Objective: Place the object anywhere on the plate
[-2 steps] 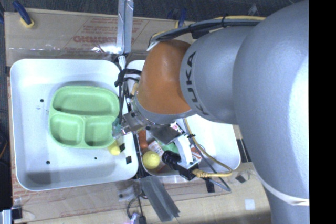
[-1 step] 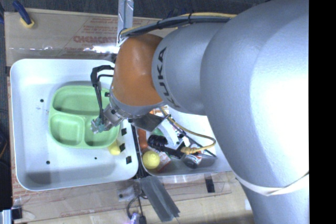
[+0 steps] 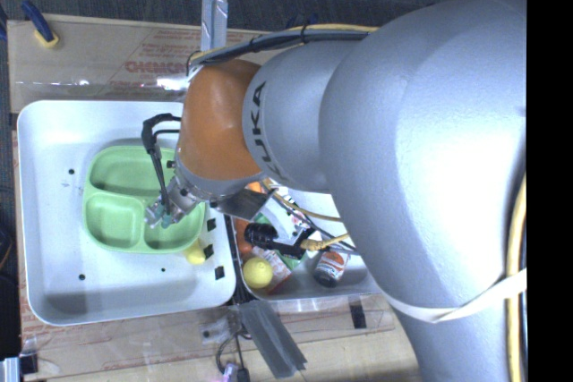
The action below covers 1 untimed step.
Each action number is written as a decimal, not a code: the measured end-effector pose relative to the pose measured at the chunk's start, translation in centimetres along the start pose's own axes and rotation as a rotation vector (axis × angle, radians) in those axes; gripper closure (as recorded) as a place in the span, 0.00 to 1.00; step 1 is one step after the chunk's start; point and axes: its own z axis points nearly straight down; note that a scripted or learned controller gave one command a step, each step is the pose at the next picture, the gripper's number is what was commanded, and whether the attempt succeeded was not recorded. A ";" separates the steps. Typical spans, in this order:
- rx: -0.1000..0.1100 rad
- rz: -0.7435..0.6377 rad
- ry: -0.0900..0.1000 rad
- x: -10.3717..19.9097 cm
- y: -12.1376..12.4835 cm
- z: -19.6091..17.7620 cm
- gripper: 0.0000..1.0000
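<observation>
Green plate (image 3: 116,224) lies beneath the fingers (image 3: 161,216); their grip cannot be told.

Two shallow white bins sit side by side on a sheet of brown cardboard (image 3: 107,49) with red print, the left bin (image 3: 45,192) bearing small black squares along its right wall. In the right bin (image 3: 295,303) a yellow round fruit (image 3: 257,273) lies near the front wall, with a small red-labelled jar (image 3: 329,267) just to its right. A blue clamp (image 3: 38,21) sits at the cardboard's far left corner, and a grey upright post (image 3: 214,21) stands at its far edge.
</observation>
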 end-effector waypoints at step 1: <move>0.000 -0.189 0.000 3.3 -3.3 -4.1 1.00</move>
